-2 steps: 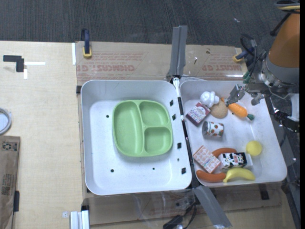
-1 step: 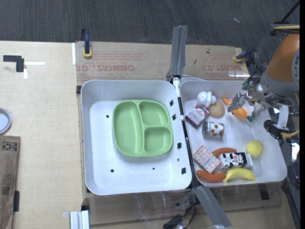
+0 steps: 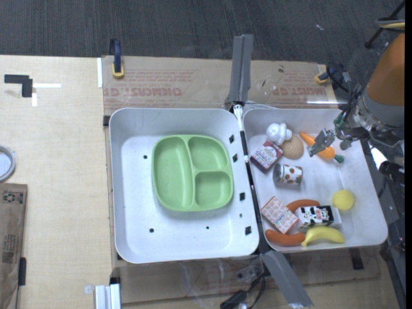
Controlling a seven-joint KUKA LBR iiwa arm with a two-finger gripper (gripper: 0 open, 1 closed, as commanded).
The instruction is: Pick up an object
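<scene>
While my tool hung low over the far right part of the right shallow white bin, I could not tell its state. A small orange plastic carrot lay directly under it, touching or nearly so; I could not tell whether it was gripped. Just left of my tool sat a tan round cookie-like piece and a white lumpy toy. Nearer the camera from it lay a yellow ball and a yellow plastic banana. Well to its left, a green divided plate rested in the left white bin.
</scene>
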